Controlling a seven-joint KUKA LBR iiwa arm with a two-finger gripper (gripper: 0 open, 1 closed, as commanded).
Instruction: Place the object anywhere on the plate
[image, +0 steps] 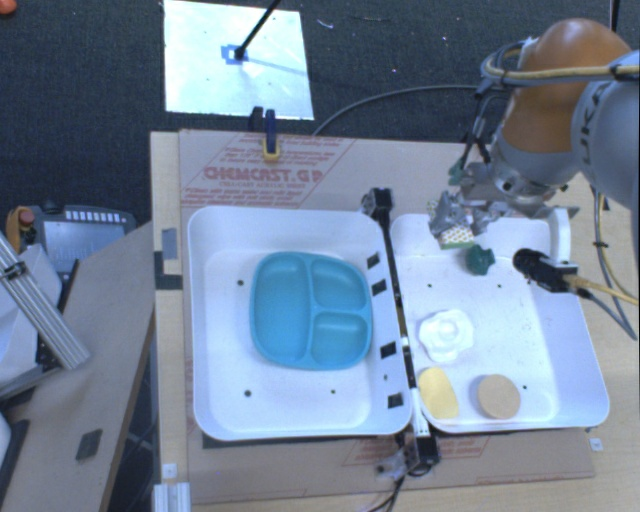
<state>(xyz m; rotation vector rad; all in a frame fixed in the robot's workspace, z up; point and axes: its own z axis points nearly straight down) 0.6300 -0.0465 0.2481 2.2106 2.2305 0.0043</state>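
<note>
Left bin, blue plate centred, rim margins

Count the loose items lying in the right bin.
4: a green piece near the gripper, a white lump mid-bin, a yellow piece and a tan disc in front. The arm may hide more.
</note>
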